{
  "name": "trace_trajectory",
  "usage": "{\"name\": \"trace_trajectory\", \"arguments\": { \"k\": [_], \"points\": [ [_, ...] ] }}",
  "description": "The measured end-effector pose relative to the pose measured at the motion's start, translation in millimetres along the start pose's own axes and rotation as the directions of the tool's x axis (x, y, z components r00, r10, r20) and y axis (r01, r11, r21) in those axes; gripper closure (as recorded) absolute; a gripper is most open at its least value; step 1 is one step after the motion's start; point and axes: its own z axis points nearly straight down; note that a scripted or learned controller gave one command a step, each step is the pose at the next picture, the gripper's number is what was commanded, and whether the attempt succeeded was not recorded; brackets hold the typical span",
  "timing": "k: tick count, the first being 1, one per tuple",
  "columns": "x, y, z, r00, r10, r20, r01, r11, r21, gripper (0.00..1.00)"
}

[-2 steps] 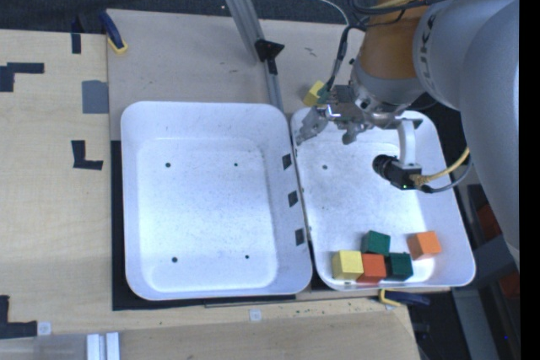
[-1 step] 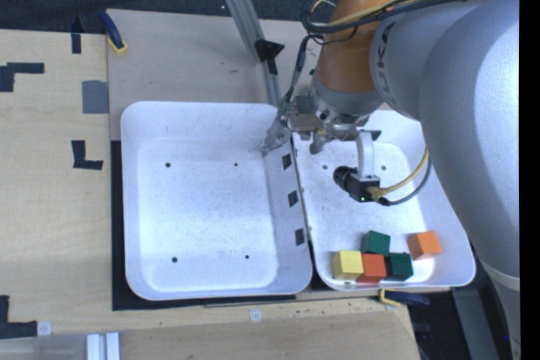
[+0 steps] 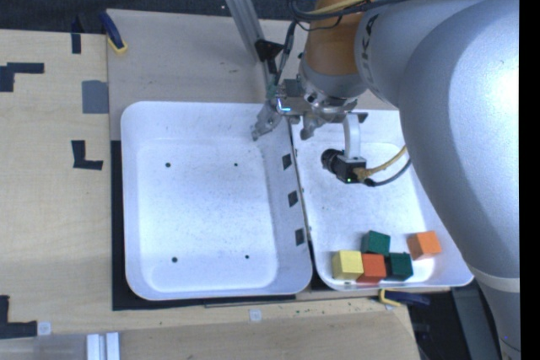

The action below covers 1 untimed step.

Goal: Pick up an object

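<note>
The gripper hangs near the far end of the divider between the two bins, and nothing shows between its fingers; whether they are open or closed I cannot tell. The blocks, yellow, red-orange, two green and an orange one, cluster touching in the near corner of the right bin, well apart from it. Because they sit packed against the bin wall, a descent risks striking the rim or nudging neighbours. The left bin lies beside it.
</note>
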Motion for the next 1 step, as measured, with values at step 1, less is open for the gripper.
{"name": "trace_trajectory", "arguments": {
  "k": [1],
  "points": [
    [49.2, 5.5, -23.9, 1.0, -0.003, -0.002, 0.003, 1.0, -0.001, 0.0]
  ]
}}
